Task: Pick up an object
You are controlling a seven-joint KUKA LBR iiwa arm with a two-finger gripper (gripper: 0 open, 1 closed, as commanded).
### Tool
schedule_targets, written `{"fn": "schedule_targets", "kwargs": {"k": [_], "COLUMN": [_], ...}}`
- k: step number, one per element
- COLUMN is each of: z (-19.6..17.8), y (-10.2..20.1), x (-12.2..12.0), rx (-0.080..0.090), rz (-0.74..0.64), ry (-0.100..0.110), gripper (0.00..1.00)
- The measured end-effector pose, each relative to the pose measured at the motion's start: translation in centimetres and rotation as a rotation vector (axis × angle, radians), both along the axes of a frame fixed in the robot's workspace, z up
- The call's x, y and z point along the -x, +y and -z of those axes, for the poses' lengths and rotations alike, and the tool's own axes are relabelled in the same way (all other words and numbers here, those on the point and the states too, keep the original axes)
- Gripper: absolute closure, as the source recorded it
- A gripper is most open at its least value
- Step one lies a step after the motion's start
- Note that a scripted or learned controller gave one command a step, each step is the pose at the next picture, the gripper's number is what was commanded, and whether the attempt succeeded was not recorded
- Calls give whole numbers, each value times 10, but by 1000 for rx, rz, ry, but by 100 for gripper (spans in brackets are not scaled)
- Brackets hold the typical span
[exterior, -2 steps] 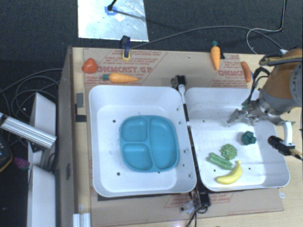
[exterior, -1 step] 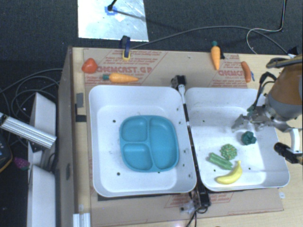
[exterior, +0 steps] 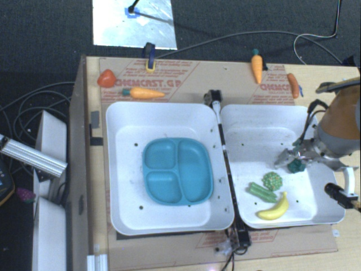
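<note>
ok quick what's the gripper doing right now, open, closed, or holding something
Two-finger gripper: low in the right white bin, beside the round green broccoli piece; open, shut or holding something cannot be told from this view.

I can read red lettering, "CHEMCAST GP", on the brown protective sheet (exterior: 169, 75) over the bench, well beyond the jaws. A partial repeat sits nearer them, too cut off for me to read.

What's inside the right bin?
Right bin holds a banana, a green pod-like vegetable and a broccoli-like piece. The gripper covers part of the floor.
</note>
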State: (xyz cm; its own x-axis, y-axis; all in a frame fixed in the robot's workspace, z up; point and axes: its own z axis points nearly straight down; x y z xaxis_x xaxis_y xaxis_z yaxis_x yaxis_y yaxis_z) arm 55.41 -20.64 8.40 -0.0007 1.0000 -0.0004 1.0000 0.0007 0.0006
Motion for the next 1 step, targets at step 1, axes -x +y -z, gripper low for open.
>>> {"fn": "schedule_targets", "kwargs": {"k": [1], "z": [-11], "y": [0], "x": [-1], "rx": [0], "rz": [0], "ry": [-3], "gripper": [100]}}
